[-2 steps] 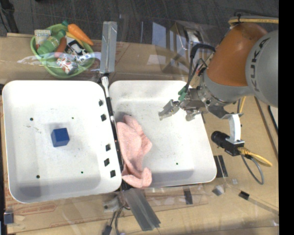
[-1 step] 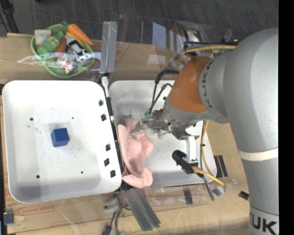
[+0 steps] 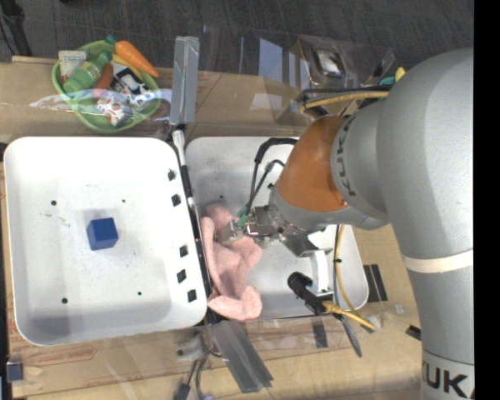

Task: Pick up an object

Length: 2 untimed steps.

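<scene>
A pink cloth (image 3: pixel 231 267) lies crumpled along the left side of the right bin (image 3: pixel 225 161), draped down toward that bin's front edge. My gripper (image 3: pixel 243 226) is low in the right bin, at the cloth's upper part, touching or just above it. A blue cube (image 3: pixel 102 232) rests alone in the left bin (image 3: pixel 33 173). The arm's grey body and orange band cover most of the right bin's right half.
A green bowl (image 3: pixel 108 117) with toy vegetables and small packets stands on the bench behind the left bin. A row of black clips runs along the divider between the bins. Tape strips and a metal bar lie on the bench's front edge.
</scene>
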### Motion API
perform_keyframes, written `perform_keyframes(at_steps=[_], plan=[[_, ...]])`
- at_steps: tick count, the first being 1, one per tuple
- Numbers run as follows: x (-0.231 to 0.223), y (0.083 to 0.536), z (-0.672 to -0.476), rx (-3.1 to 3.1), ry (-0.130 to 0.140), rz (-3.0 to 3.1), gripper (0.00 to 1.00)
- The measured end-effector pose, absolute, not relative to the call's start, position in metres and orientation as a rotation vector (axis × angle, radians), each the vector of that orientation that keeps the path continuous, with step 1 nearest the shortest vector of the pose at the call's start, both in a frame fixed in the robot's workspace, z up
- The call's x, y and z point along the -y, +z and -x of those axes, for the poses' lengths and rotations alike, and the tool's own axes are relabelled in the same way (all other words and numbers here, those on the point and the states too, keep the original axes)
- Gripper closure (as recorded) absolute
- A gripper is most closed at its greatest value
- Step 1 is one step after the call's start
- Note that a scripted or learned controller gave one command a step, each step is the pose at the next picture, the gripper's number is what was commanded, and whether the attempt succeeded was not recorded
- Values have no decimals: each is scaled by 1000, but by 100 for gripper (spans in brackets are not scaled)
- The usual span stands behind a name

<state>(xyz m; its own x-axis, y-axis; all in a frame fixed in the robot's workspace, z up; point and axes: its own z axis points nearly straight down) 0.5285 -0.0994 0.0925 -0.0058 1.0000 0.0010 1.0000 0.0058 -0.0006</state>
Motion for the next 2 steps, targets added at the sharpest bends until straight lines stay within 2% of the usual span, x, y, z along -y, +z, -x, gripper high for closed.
perform_keyframes(at_steps=[1,2], plan=[[100,103,-529,2231,0,2210,100],[84,195,-529,2372,0,2058,100]])
